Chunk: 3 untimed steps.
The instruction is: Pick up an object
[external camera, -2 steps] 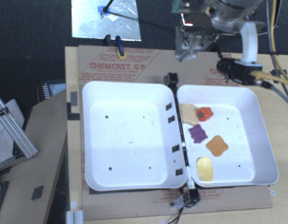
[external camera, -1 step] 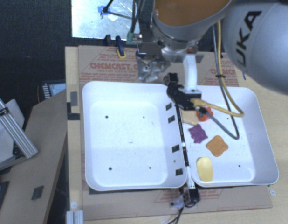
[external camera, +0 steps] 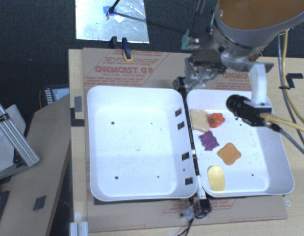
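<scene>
Two white bins (external camera: 135, 95) on the bench. Five small objects: one tan piece (external camera: 198, 119), one red-orange (external camera: 216, 120), one purple (external camera: 209, 141), one orange (external camera: 229, 153), one pale yellow (external camera: 216, 177).

Smooth white plastic bins (external camera: 137, 146) (slightly glossy) sit on matt printed cardboard (external camera: 127, 65); beyond, shiny foil (external camera: 112, 14).

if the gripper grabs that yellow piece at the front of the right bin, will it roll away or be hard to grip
The yellow piece looks flat and low, so it probably slides rather than rolls. Its smooth, rounded outline may be slippery to pinch. It lies apart from the orange piece, so a push likely disturbs nothing else.
</scene>
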{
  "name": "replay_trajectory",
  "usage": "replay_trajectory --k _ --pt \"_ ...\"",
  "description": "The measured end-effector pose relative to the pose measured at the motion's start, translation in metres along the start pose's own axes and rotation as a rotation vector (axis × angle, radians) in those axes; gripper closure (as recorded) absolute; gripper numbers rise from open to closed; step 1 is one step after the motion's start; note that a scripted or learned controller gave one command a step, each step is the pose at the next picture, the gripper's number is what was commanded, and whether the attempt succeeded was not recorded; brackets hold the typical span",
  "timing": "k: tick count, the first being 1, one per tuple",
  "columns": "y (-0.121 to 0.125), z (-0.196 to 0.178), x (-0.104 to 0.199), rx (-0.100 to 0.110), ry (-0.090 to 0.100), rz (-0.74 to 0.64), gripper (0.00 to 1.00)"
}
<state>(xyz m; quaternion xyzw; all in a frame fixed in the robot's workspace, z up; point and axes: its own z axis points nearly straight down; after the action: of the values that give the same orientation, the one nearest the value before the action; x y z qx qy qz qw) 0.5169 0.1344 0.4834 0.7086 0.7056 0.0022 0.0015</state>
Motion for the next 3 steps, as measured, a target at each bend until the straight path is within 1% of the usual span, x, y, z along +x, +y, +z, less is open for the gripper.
replay_trajectory --k 1,2,3 --pt "0.058 0.041 0.027 0.002 -0.001 -0.008 1.0" --pt "0.022 -0.058 0.058 -0.006 0.005 -0.013 1.0" --pt "0.008 -0.001 0.103 0.008 -0.001 -0.013 1.0"
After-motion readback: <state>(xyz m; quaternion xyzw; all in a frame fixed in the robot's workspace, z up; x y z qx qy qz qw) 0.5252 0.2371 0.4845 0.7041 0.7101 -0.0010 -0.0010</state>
